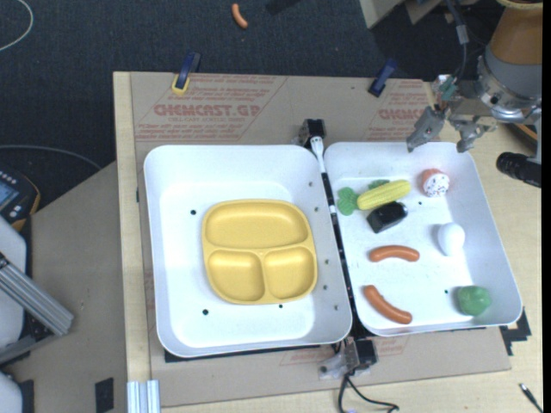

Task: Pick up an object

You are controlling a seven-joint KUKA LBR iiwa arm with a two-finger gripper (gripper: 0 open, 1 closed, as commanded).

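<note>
My gripper (442,140) hangs open above the far edge of the right bin (491,222), its two fingers spread with nothing between them. In that bin lie a yellow corn cob (384,194), a green piece (346,200) beside it, a black block (386,218), a red and white ball (435,182), a white egg (449,238), two orange sausages (394,253) (386,304) and a green ball (473,299). The red and white ball lies just below and in front of the gripper.
The left bin (172,231) holds a yellow divided plate (258,249). Clamps (183,74) (382,77) sit at the bench's far edge. A small orange piece (239,15) lies on the dark floor beyond. The arm's body enters at the upper right.
</note>
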